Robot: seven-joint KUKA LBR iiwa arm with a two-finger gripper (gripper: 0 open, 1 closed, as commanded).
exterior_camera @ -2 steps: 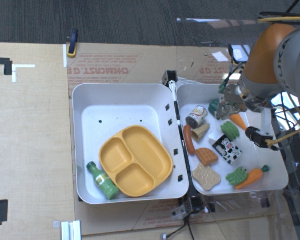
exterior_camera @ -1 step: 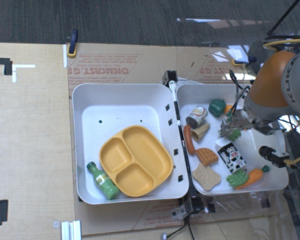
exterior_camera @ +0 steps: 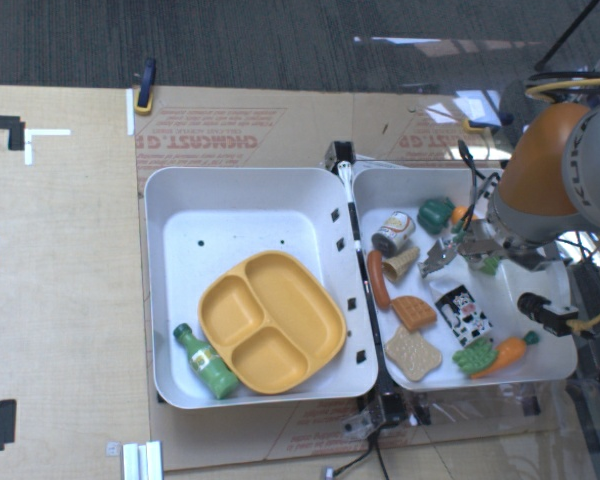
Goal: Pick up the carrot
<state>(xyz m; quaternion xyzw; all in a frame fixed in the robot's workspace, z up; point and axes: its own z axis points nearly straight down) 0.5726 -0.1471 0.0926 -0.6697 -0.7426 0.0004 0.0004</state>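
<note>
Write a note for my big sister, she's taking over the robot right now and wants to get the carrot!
Tool: over the middle of the right bin, low among the toys, nothing visibly between its fingers; open or shut can't be told.
Carrot: lying near the right bin's front edge, leafy end beside a green toy, apart from the tool.
Between tool and carrot: a black-and-white cow-print carton.
Left bin: yellow divided plate and green bottle.
Done: no carrot grasp yet.
Left: move toward the front, grip the carrot, lift.
</note>
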